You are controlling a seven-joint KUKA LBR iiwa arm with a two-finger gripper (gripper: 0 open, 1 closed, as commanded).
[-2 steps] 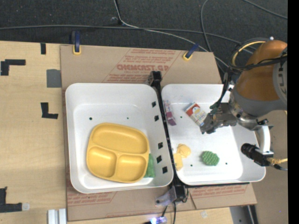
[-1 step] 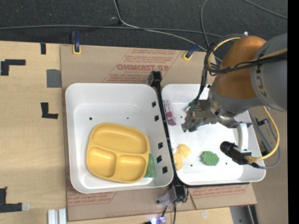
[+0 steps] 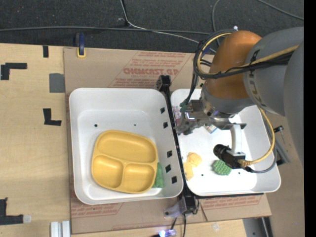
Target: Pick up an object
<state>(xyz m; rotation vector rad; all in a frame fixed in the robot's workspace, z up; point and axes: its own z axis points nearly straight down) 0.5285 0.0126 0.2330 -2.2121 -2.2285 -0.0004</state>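
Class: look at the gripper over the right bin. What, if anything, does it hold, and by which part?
It cannot be told: the gripper hangs over the right bin, and no object shows between its fingers.

We count two shallow white plastic bins, the left one (image 3: 79, 132) and the right one (image 3: 261, 181), side by side on the bench. In the left bin we see one yellow plastic tray with three compartments (image 3: 124, 161) and one green item (image 3: 159, 177) tucked at its right edge. In the right bin we find one small pale yellow lump (image 3: 191, 160) and one small green knobbly piece (image 3: 221, 168).
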